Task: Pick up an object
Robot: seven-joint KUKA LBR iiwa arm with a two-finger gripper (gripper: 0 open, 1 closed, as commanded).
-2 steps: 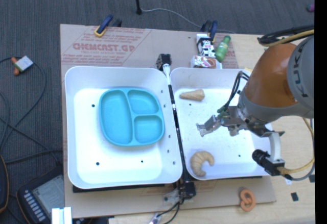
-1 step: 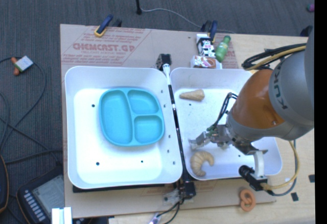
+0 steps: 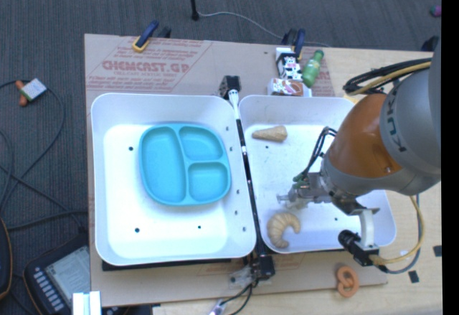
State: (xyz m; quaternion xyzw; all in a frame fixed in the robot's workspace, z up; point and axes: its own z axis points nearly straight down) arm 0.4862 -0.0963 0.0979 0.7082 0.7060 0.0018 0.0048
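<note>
Nearest the front rim of the right bin (image 3: 391, 234) lies the croissant (image 3: 283, 227), curled against that rim near the bin's front left corner, and I read it as the likeliest thing to pick. Just behind and to the right of the croissant my gripper (image 3: 297, 196) hangs low over the bin floor; from this slant I cannot tell how it is set, and nothing shows in its grasp, so I judge the pick as not yet made: closing on something and lifting are both left. Room is tight where the croissant sits, with the front wall on one side and the divider (image 3: 242, 156) between the bins on the other. Behind the croissant the floor is bare and open, a better lane for moving. Farther back, near the rear wall, rests a cone-shaped pastry (image 3: 270, 134), well apart from the croissant. Across the divider, the left bin (image 3: 115, 113) holds a blue plate (image 3: 185, 164).
</note>
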